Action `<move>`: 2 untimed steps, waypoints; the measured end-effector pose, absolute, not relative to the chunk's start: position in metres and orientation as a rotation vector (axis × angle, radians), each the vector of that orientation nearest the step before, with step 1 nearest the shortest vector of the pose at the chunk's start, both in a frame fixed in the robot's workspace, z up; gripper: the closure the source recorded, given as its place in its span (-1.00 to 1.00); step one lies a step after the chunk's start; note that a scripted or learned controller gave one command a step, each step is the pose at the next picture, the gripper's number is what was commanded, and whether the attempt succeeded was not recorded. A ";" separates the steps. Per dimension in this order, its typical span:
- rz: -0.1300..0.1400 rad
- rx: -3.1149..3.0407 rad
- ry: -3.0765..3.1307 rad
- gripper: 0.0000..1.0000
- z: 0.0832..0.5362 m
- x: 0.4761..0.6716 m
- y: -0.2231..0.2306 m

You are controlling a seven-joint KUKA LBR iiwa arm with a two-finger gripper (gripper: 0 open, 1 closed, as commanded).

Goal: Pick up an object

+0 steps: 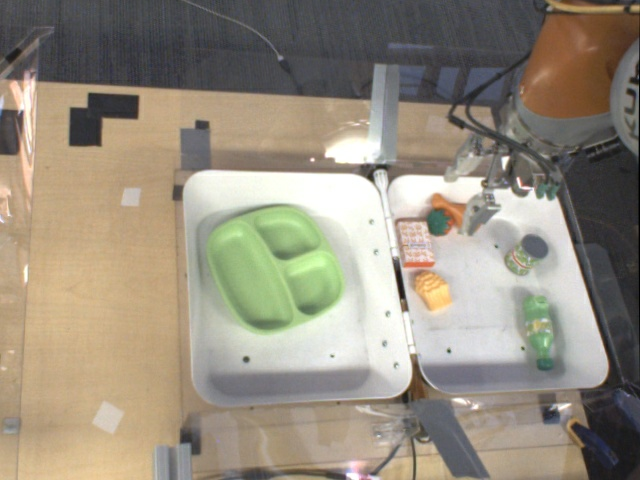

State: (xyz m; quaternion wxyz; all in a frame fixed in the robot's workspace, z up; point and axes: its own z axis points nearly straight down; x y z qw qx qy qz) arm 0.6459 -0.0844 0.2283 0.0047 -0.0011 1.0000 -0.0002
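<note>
Hovering just beside the toy carrot [446, 214] in the right bin [580, 368], the claw [484, 208] hangs with fingers apart and empty; the carrot looks light, rigid and slick, best pinched across its orange middle.

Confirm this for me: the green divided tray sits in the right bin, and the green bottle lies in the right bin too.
Not quite. The camera view shows the green divided tray in the left bin, by itself. The green bottle does lie in the right bin, near its front right corner.
</note>
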 end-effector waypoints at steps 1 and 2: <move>0.002 0.511 3.091 -1.00 0.187 0.671 -0.064; 0.000 0.509 3.099 -1.00 0.110 0.656 -0.101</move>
